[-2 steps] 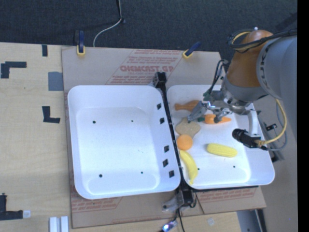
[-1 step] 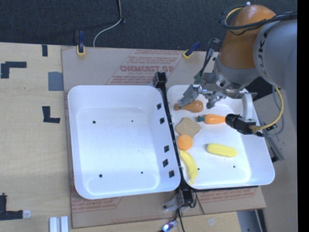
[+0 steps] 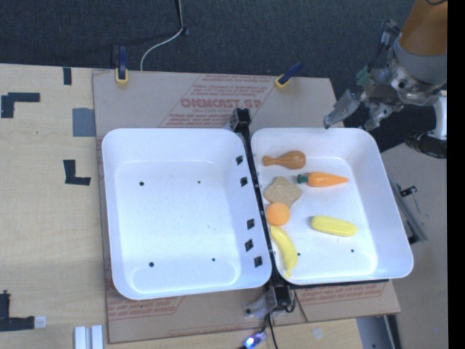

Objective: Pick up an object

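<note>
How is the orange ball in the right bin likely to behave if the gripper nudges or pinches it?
The orange ball looks round and smooth, so it would probably roll on the flat floor of the right bin. It sits touching the banana and the tan piece, which may check that roll. Its curved surface could slip from a pinch.

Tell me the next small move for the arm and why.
Probably bring the gripper left and down over the right bin, toward the carrot. The gripper hangs open above the bin's far right corner with nothing between its fingers, and the carrot is the nearest toy, lying apart from the drumstick.
</note>
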